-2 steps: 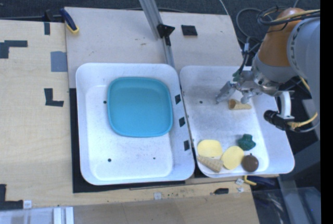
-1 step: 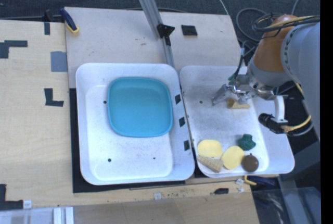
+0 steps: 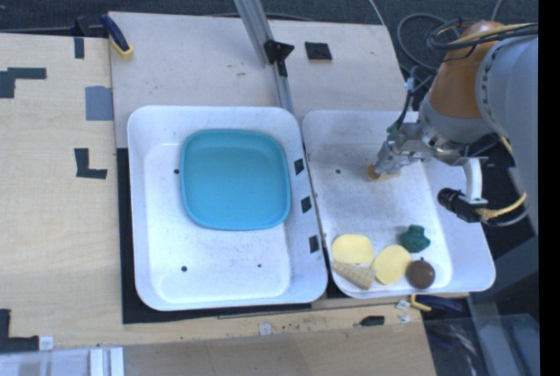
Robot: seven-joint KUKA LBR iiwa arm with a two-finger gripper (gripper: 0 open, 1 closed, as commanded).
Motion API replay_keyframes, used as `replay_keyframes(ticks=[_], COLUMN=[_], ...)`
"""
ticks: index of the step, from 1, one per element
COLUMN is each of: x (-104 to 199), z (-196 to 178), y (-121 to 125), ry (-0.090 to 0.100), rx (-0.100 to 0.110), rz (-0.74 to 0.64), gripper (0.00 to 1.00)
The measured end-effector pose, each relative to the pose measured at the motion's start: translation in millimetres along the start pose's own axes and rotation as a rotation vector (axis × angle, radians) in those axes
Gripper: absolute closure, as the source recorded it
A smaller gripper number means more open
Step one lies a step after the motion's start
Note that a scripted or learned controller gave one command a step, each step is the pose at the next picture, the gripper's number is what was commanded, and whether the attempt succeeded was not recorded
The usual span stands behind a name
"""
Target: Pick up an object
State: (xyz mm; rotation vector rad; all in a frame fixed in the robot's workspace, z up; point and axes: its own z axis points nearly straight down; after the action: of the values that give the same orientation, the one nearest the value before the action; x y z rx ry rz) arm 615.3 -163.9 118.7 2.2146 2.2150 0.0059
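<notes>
At the right of the frame, the grey arm (image 3: 490, 90) with its orange band is reaching into the right bin (image 3: 350, 191). Its gripper (image 3: 388, 163) is hanging low over the upper middle of this bin, and its tip is pointing down to the white floor. A small brownish piece (image 3: 374, 172) is lying just at the tip, but I cannot tell whether the gripper is gripping it or only touching it, and how far the pincer is open is also not clear from this angle.

Toward the lower right of the frame, in the near end of the same bin, several objects are lying close together: two yellow round pieces (image 3: 353, 248) (image 3: 391, 263), a beige cone (image 3: 353, 275) touching the first one, a dark brown ball (image 3: 421, 274) and a small green object (image 3: 415, 237) just above it. All of them are sitting well apart from the gripper.

At the centre left, the left bin (image 3: 157, 208) is carrying a light blue square plate (image 3: 234, 178) in its upper part.
</notes>
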Motion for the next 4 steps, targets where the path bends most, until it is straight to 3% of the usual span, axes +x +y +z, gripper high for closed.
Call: replay_keyframes(ticks=[2,3,4], x=[-8,-8,47], z=[-104,-104,-115], y=[9,9,13], ry=[0.003,0.004,0.005], rx=[0.005,0.010,0.009], rz=[0.000,0.000,-0.004], gripper=[1.00,1.00,1.00])
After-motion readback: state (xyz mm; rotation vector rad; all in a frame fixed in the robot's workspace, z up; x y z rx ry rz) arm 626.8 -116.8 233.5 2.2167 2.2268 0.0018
